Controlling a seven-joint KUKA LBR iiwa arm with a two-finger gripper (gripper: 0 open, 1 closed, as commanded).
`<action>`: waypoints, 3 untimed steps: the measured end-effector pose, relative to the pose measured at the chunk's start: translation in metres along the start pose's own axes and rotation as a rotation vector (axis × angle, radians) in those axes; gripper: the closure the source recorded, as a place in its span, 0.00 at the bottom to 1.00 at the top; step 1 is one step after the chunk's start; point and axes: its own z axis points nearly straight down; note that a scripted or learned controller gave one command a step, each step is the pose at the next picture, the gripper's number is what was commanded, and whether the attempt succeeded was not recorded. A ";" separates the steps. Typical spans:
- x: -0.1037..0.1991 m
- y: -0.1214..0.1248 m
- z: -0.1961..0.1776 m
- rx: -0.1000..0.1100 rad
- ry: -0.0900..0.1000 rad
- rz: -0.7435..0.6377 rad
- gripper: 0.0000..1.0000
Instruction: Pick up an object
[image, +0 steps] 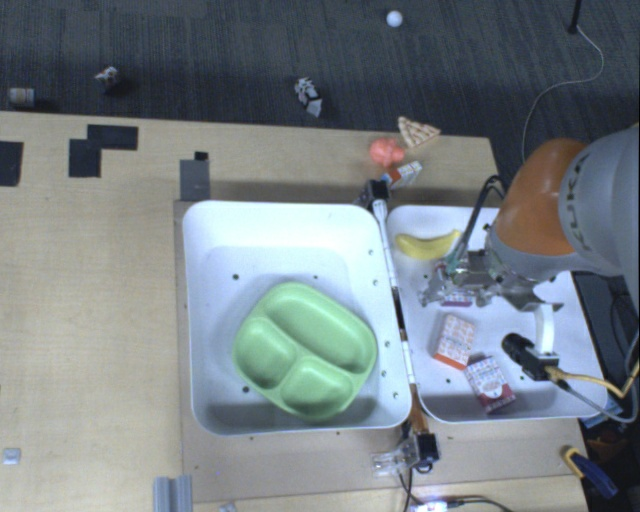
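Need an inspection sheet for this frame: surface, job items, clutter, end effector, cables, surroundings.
Surface: bench bears the left bin and right bin side by side.
Job's things: green divided tray in left bin; banana, patterned card and small box in right bin.
Clutter: pink lump and pizza-slice toy on the bench behind the bins.
End effector: end effector low over right bin, near the banana; finger state unclear.
Cables: black cable on the floor; yellow cable at right bin's edge.
Surroundings: dark carpet with scattered small objects.
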 end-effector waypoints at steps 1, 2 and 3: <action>-0.005 -0.068 0.031 0.009 -0.002 0.007 0.00; -0.005 -0.065 0.020 0.003 -0.003 0.005 1.00; 0.063 -0.014 -0.066 0.014 0.001 0.004 1.00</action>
